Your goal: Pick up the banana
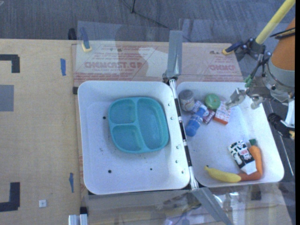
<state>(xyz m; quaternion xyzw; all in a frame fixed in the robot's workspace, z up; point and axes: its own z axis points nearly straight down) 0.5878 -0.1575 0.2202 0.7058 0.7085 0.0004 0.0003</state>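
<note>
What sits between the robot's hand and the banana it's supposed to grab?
Little: bare bin floor. The hand hangs at the right bin's far edge; the banana lies at the near edge. A cow-patterned carton and carrot crowd its right end.

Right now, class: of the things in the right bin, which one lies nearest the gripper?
The small red and white box, just beside the gripper at the bin's far side. The banana and carrot lie at the near edge, much farther off.
</note>
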